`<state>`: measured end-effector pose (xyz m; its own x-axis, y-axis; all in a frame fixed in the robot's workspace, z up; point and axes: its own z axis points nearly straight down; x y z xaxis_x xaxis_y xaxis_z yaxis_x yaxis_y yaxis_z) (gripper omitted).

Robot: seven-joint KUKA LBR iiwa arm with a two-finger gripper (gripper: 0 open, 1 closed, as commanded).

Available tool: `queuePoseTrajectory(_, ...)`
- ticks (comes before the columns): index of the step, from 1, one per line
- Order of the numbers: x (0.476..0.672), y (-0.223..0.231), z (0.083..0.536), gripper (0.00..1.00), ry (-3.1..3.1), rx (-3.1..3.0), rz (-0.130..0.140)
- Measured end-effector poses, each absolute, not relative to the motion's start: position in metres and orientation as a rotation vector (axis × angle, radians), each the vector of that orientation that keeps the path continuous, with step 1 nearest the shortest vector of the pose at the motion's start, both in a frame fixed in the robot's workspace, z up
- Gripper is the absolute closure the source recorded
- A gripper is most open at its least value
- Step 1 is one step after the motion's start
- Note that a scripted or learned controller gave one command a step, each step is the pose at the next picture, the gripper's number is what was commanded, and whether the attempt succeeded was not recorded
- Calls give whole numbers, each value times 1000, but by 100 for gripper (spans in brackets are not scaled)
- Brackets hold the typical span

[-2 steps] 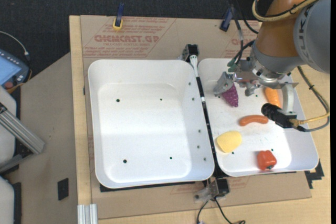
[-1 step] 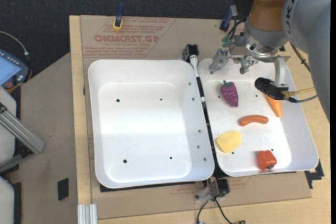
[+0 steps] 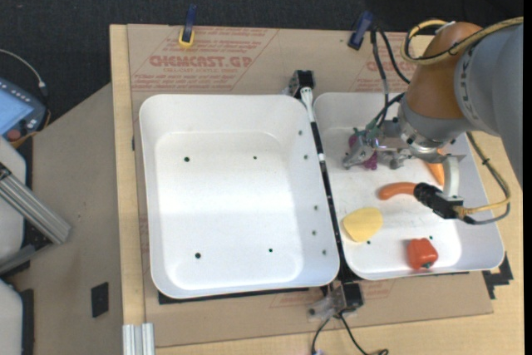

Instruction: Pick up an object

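Gripper (image 3: 366,152): low over the right bin's floor at about 10 o'clock from that bin's middle; whether it has closed, and on what, cannot be told from this slanted view.
Purple object (image 3: 368,163): small, partly hidden, right under the gripper tip, touching or just beside it.
Arm (image 3: 465,83): grey with an orange band, entering from 3 o'clock and bending down over the right bin.
Right bin (image 3: 478,258): white, shallow, lying at 3 o'clock of the left bin, the two rims touching.
Orange sausage-shaped piece (image 3: 397,190): at the bin's middle, at 5 o'clock from the gripper, near it.
Orange carrot-like piece (image 3: 435,173): at 3 o'clock of the gripper, partly under the wrist.
Yellow piece (image 3: 362,224): at 6 o'clock from the gripper, well apart, close to the dividing rim.
Red block (image 3: 421,253): at 5 o'clock, near the bin's front edge.
Left bin (image 3: 154,179): white, showing dark dots on its floor.
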<state>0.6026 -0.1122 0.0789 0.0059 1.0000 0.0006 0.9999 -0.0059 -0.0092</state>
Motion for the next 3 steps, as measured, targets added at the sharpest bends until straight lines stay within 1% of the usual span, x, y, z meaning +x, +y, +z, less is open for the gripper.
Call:
queuePoseTrajectory(1,663,-159,86,0,-2227,-2227,-4)
queuePoseTrajectory(2,588,-100,84,0,-2216,-2214,5)
queuePoseTrajectory(3,650,-24,193,0,-2240,-2218,-19)
